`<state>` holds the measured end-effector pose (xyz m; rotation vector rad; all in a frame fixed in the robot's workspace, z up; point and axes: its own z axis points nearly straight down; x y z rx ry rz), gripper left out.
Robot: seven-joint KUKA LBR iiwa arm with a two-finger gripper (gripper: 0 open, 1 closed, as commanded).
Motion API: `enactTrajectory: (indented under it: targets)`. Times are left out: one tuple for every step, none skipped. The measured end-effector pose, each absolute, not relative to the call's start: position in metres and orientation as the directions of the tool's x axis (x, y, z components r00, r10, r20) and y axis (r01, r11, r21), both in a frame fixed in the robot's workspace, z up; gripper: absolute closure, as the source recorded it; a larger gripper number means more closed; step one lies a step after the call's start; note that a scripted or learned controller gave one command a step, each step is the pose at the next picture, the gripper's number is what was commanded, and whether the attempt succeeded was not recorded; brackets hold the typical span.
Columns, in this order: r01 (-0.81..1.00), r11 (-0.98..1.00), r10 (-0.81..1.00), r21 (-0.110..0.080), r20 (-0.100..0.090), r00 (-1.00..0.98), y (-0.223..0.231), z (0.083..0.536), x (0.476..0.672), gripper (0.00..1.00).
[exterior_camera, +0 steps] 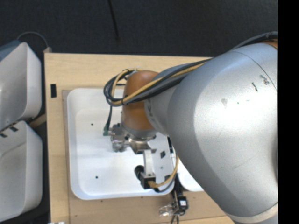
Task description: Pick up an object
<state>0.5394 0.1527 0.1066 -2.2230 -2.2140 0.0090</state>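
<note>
Over left bin [81, 125] | arm [224, 134] reaching down | gripper [119, 143] state: cannot tell | step: descent to grasp | next: find an object, close, lift

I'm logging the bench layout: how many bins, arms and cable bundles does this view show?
White bins: 1 in plain view, with a second one's rim showing under the arm
KUKA arm: 1
Cable bundle: 1
Total: 4
</note>
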Motion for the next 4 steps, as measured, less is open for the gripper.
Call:
enactTrajectory:
  targets:
    - [1.000, -0.010, 1.000, -0.009, -0.001, 0.010, 0.151, 0.115, 0.540, 1.00]
    - [1.000, -0.015, 1.000, -0.011, -0.002, 0.015, 0.150, 0.123, 0.541, 1.00]
    - [1.000, -0.021, 1.000, -0.014, -0.002, 0.021, 0.149, 0.130, 0.541, 1.00]
    - [1.000, -0.025, 1.000, -0.016, -0.003, 0.024, 0.148, 0.138, 0.542, 1.00]
